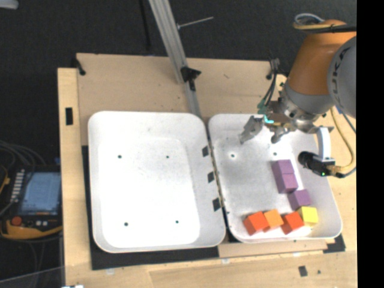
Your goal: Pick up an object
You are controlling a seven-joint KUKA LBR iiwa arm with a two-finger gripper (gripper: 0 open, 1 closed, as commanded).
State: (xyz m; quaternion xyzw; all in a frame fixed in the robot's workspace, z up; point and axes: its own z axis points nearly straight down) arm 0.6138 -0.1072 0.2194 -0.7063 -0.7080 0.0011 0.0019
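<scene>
While hanging over the upper part of the right bin (336, 218), reaching in from the right on the grey arm (343, 71) with its orange band (313, 59). Spreading the hand (262, 133) wide, two fingers (248, 131) pointing down and to the left, with bare bin floor showing between them. Gripping nothing. Hovering well apart from the blocks lower in the same bin.

Lying in the right half of that bin, below and to the right of the hand: a purple block (284, 175), long and set at a slight slant. Sitting just beneath it, a smaller purple block (299, 198), close to or touching the first. Resting against the bin's lower right corner, a yellow block (309, 215), just beside a red block (293, 221). Lining up along the lower wall to the left of those, a light orange block (273, 218) and a darker orange block (257, 222), touching each other.

Sitting side by side on the wooden worktop (144, 83), the right bin and the left bin (96, 161), their inner rims nearly meeting, with small black clips (211, 177) between them. Showing only a few dark dots on the white floor of the left bin.

Slanting down from the top toward the gap between the bins, a metal bar (171, 35). Trailing near the wrist, a few cables (345, 155) and a black part (312, 161) over the right bin's edge. Resting off the worktop at the far left, a small screen device (37, 194).
</scene>
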